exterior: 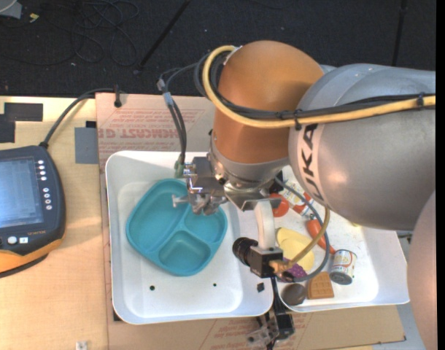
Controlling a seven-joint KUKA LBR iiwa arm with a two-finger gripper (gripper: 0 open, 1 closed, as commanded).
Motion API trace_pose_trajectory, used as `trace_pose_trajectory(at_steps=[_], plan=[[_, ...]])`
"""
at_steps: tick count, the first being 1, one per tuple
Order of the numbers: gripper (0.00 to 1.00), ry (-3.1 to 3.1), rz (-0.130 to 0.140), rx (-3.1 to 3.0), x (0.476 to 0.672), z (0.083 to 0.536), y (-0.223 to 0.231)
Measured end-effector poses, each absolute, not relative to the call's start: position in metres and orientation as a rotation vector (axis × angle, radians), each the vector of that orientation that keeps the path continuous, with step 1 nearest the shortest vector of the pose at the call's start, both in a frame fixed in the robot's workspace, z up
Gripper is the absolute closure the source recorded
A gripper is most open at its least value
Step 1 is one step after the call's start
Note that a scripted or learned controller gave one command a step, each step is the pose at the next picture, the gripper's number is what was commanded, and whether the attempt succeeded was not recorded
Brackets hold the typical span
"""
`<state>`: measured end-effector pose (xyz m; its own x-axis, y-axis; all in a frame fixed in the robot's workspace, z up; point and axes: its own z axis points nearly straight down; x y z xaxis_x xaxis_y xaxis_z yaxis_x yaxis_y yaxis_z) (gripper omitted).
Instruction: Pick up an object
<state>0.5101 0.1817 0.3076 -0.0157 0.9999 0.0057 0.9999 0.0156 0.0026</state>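
Note:
A teal divided plate point(171, 233) lies in the left white bin point(135, 297). My gripper point(198, 197) hangs over the plate's upper right rim, close to it or touching it. I see nothing held in it. The right bin point(368, 286) holds small items: a yellow piece point(292, 243), purple grapes point(300, 272), a brown round piece point(294, 294), a tan square cracker point(321, 288), a small can point(343, 265) and orange-red pieces point(314, 228). The arm's big orange and grey body hides most of the right bin's far part.
A teach pendant point(18, 203) rests on the bench at the left, outside the bins. Cardboard point(142, 126) lies under and behind both bins. The left bin's white floor is bare in front of the plate.

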Motion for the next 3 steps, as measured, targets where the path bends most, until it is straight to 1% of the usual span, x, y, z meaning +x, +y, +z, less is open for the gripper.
trace_pose_trajectory(at_steps=[1,2,3], plan=[[1.0,-2.213,0.021,-2.219,0.476,0.207,0.141],[1.0,-2.21,0.023,-2.221,0.472,0.106,0.11],[1.0,-2.219,-0.001,-2.225,0.476,0.191,0.081]])
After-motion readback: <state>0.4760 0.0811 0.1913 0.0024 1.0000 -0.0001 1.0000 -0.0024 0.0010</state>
